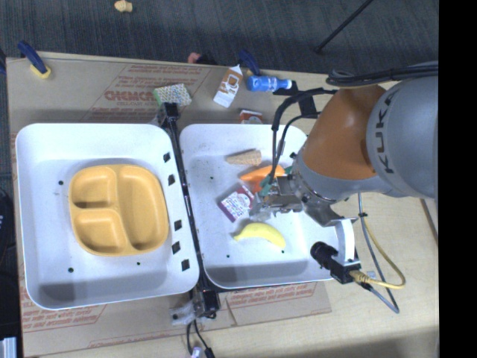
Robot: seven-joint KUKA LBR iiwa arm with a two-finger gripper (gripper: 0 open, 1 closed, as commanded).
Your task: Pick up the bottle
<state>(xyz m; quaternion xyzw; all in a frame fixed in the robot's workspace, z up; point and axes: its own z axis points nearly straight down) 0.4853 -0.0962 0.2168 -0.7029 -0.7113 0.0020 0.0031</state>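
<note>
A small blue bottle [262,84] with a pale cap lies on its side on the cardboard, just beyond the far rim of the right bin [216,271]. My gripper [270,200] hangs low inside the right bin, under the orange-banded wrist. It sits between an orange piece [257,175], a purple packet [236,202] and a yellow banana [261,234]. The gripper is well apart from the bottle, nearer the camera. The arm's bulk hides the right side of the bin.
A tan cracker-like piece [244,157] lies at the back of the right bin. The left bin [37,274] holds a yellow divided tray [119,208]. A small carton [229,86] and a patterned sponge [173,94] lie on the cardboard near the bottle.
</note>
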